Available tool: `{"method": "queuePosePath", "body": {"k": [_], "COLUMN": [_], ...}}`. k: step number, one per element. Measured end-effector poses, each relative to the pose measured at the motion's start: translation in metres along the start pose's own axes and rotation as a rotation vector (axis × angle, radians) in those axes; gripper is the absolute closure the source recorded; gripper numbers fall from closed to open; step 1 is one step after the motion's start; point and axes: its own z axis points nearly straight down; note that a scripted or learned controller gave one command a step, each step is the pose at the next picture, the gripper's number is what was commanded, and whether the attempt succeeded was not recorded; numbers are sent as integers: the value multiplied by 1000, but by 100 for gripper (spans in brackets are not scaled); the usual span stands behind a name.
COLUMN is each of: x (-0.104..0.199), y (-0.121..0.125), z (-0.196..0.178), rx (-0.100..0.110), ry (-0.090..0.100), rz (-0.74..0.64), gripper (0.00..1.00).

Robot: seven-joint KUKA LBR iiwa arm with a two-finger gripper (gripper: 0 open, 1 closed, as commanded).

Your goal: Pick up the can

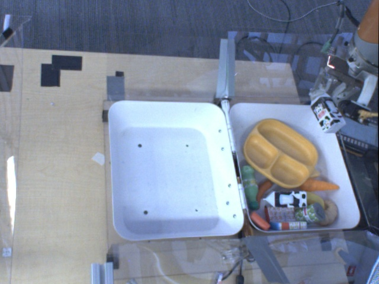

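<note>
1. The arm comes in at the upper right of the frame, and its end effector (329, 101) sits over the upper right corner of the right bin (350, 201).
2. The can (327, 116), white with black markings, is directly below the end effector, tilted, with its upper end between the fingers. The end effector is pinching the can.
3. The can hangs over the bin's upper right rim, apart from the other things in that bin.
4. A yellow divided plate (280, 151) lies in the middle of the right bin, lower left of the can.
5. Along the right bin's lower edge are a carrot (320, 186), a cow-patterned carton (290, 199), a red and blue box (287, 219) and a green item (247, 175), crowded together.
6. The left bin (118, 158) sits on the bench (59, 158) at the centre of the frame, touching the right bin.
</note>
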Motion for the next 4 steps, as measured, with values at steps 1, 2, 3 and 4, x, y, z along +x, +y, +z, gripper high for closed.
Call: {"method": "queuePosePath", "body": {"k": [1,2,3,4], "x": [-13,-40,-40,-41], "y": [22,-10,-4,3], "z": [24,-26,81,141], "rx": [3,2,7,7], "ry": [-2,-2,-4,-4], "rz": [433,782,824,882], "gripper": [100,100,100,100]}}
